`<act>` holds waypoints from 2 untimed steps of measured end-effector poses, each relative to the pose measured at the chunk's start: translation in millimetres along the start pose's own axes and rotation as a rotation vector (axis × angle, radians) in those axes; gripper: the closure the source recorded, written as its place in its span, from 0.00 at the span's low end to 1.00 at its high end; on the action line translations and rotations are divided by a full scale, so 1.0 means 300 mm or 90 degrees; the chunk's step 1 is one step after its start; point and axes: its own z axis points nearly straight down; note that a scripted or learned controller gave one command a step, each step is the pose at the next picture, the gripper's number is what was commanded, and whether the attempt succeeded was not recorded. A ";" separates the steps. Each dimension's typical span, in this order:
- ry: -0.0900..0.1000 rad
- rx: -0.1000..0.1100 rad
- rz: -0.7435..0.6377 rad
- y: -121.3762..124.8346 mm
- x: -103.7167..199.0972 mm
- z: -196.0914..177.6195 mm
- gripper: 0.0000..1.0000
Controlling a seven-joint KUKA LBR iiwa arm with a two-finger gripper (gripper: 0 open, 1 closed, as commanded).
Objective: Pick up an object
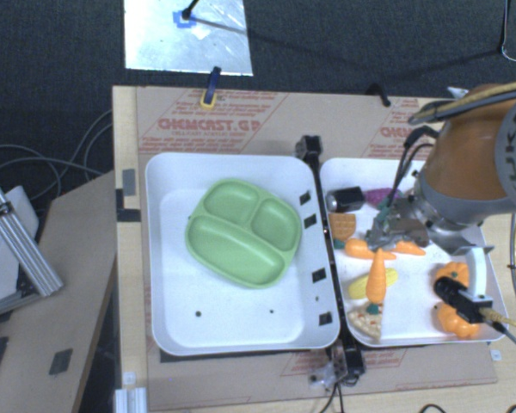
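Looking at the gripper [385, 235] from my end, I honestly can't tell if it's got anything. It's low in the right bin [413, 325], right above two toy carrots: one [377, 279] upright-ish, one [359, 249] sideways. Black block [347, 199] just behind. Green divided plate [243, 231] sits in the left bin [181, 317].

Green divided plate [243, 231] lay in left bin [168, 317], silver sheet [187, 24] sat on dark floor beyond bench, aluminium rail [17, 239] stood at left, cardboard [267, 119] underlay bins.
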 end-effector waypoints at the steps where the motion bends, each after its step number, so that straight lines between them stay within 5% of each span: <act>1: 0.001 0.000 -0.001 -0.046 0.179 -0.029 1.00; 2: 0.000 -0.001 -0.001 -0.070 0.380 -0.006 1.00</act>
